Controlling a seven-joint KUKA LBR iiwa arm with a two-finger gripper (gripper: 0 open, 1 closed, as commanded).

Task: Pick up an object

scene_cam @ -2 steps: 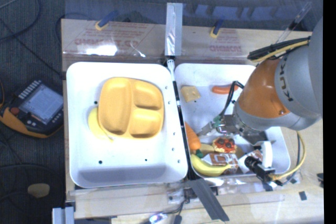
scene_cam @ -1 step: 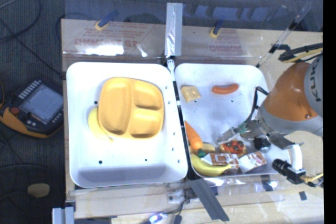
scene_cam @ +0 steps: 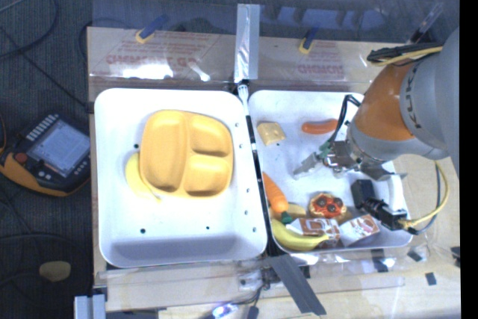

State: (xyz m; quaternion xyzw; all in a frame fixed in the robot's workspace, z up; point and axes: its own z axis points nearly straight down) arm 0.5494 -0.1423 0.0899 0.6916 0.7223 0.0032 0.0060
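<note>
Nearest the camera, along the front wall of the right bin (scene_cam: pixel 258 183), lie a banana (scene_cam: pixel 295 237), a carrot (scene_cam: pixel 275 194), a slice of pizza (scene_cam: pixel 326 205) and a small packet (scene_cam: pixel 361 228). Further in, the gripper (scene_cam: pixel 310 163) hangs low over bare bin floor, and its fingers (scene_cam: pixel 302 167) look narrow with nothing between them, so by my reading the pick is not yet made. A sausage (scene_cam: pixel 321 126) and a pale wedge of cheese (scene_cam: pixel 271 133) sit beyond, near the far wall. The left bin (scene_cam: pixel 119 235) carries an upturned yellow divided tray (scene_cam: pixel 185 153). Both bins rest on a tabletop (scene_cam: pixel 179 48) of taped board, on dark carpet, with a handheld controller (scene_cam: pixel 48 153) off to the left.
</note>
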